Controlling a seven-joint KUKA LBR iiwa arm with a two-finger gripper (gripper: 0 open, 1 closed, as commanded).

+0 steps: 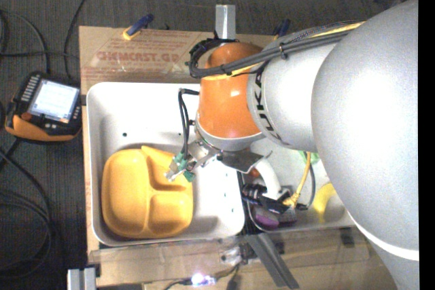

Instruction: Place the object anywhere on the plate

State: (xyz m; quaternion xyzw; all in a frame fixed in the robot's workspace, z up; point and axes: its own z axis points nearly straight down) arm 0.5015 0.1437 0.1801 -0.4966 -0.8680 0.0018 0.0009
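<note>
A yellow divided plate (143, 197) lies in the front part of the left white bin (122, 102). My gripper (183, 170) hangs below the orange wrist band, right over the plate's right rim. A small green piece (180, 161) shows at the gripper's tip; whether it is a held object or part of the gripper is not clear. In the right bin, partly hidden by the arm, lie a purple object (269, 218) and a yellow object (325, 203).
The big grey arm (353, 132) covers most of the right bin. A teach pendant (46, 107) lies on the floor left of the bench. Cardboard (136, 54) lines the bench behind the bins, with a blue clamp (138, 25) on its edge.
</note>
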